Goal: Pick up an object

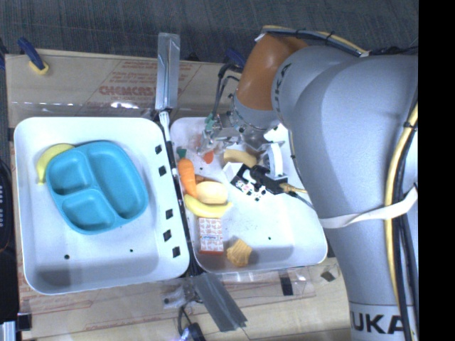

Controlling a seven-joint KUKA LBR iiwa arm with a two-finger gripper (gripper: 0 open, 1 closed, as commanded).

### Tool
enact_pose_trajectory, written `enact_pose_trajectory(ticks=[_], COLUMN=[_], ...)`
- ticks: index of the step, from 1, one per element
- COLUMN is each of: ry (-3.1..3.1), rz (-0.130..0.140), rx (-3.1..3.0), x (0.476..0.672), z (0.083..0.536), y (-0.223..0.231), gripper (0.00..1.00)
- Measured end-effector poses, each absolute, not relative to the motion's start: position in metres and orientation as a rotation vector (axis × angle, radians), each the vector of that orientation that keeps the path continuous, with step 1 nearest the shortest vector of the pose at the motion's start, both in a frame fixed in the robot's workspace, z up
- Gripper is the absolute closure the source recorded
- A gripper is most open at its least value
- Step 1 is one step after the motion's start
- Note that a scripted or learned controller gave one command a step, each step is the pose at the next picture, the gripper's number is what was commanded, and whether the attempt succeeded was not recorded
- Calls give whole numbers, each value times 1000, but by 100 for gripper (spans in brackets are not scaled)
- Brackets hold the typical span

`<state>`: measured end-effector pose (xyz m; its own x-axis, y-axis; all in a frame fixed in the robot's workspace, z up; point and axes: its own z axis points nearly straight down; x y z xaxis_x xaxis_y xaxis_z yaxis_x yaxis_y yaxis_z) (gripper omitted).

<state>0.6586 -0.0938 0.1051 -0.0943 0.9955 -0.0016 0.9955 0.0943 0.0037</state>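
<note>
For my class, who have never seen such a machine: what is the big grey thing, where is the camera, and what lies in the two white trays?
The big grey shape is a robot arm with an orange band above its wrist. The one camera sits above the bench and looks down at a slant; the arm reaches in from the picture's right. Its claw is low over the far end of the right bin, among the things there; whether it holds anything I cannot tell. That bin holds a carrot, a banana, a pale oval object, a small carton and a brown piece. The left bin holds a blue divided plate lying partly over a yellow banana-like object.
</note>
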Motion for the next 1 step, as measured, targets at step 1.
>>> enact_pose_trajectory(ticks=[1], ry=[2372], rz=[12], rx=[2054], x=[659], z=[197], y=[-5], gripper=[100])
